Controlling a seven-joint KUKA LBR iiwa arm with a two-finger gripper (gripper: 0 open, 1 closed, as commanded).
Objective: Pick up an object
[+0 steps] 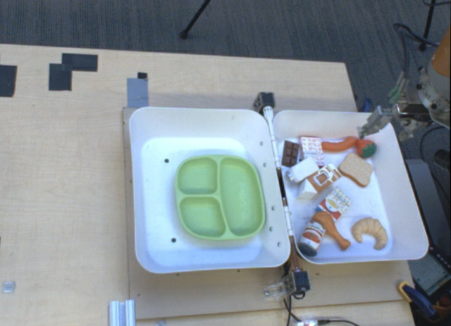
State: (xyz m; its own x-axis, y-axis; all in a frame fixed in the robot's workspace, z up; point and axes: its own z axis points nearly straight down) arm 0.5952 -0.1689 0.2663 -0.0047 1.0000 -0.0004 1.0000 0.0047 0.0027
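The right bin (412,208) holds several toy foods. An orange carrot with a green top (343,145) lies at its far side, with a bread slice (356,170) just below it. A croissant (371,232), a drumstick (332,228) and a small bottle (312,237) lie near the front. A brown chocolate bar (290,153), a white carton (303,171) and small printed packets (337,200) sit in the middle. My gripper (373,124) hangs over the bin's far right corner, just right of the carrot's green end. I see nothing held in it.
The left bin (151,177) carries a light green divided plate (220,198). A raised rim (276,177) with clamps separates the two bins. The arm's body (430,89) and cables crowd the right edge beyond the bin.
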